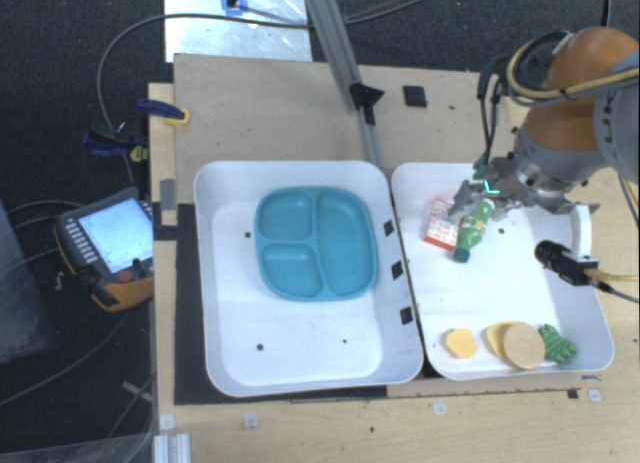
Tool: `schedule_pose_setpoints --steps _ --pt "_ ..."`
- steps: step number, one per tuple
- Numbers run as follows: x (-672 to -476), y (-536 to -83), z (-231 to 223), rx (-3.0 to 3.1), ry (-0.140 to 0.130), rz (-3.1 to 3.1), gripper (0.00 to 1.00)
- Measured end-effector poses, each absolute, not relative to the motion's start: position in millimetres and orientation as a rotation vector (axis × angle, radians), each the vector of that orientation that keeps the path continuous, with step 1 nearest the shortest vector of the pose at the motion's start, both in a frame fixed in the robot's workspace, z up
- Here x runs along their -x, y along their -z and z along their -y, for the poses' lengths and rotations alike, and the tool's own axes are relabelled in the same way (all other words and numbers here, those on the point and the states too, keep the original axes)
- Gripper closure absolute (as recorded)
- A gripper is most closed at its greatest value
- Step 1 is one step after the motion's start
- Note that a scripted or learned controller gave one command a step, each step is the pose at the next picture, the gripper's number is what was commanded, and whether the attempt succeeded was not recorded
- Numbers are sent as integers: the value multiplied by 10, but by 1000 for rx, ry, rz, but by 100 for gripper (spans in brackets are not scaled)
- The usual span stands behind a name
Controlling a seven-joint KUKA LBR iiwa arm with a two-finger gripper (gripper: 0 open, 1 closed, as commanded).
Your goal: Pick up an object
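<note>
**Gripper low over the green bottle in the right-hand bin**

The grey arm with the orange band (585, 71) reaches in from the right, and its two-finger gripper (476, 203) sits low in the right shallow white bin (500, 296), right at the upper end of a small green plastic bottle (470, 232). The bottle lies tilted on the bin floor, and its top meets the gripper's tip; whether the gripper is spread or pinching it cannot be told from this angle. Just left of the bottle, touching or nearly so, lies a small red-and-white printed packet (438, 223). Along the bin's near edge sit a small yellow round piece (460, 343), a tan round disc (521, 344) and a dark green leafy toy (558, 344). The left white bin (230, 341) holds a turquoise divided plate (316, 243).
</note>
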State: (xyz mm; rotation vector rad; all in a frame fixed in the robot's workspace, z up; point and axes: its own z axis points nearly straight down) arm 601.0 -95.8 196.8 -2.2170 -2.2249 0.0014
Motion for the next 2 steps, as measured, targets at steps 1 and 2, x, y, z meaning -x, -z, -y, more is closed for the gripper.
schedule_pose_setpoints --steps 1,2 --pt "-6017 -1980 957 2218 1 2227 0" --pt "-5998 -1538 890 2217 -2 2224 0"
